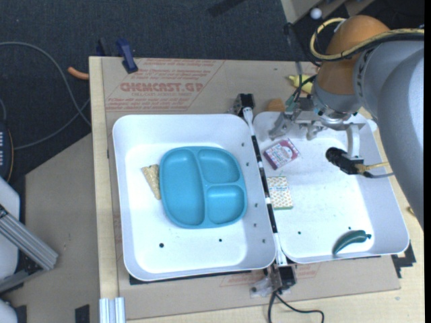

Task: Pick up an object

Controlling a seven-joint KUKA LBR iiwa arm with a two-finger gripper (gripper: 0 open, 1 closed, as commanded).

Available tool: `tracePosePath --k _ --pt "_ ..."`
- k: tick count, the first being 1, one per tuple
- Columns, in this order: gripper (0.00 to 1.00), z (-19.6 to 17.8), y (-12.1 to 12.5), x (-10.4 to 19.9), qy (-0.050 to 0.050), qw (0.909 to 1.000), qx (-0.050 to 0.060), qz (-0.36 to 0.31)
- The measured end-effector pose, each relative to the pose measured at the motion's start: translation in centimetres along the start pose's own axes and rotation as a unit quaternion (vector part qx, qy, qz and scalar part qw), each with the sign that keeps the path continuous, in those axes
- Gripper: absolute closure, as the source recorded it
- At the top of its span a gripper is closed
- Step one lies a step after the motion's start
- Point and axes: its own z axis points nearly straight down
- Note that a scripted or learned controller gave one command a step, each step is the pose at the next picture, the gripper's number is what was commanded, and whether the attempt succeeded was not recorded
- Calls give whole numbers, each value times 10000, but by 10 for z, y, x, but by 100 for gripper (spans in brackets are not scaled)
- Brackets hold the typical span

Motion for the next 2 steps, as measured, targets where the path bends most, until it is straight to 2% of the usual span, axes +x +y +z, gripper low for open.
tracePosePath --k 1,2 --pt "0 16 -16 2 11 10000 84 18" --pt "0 16 -4 0 7 10000 59 6"
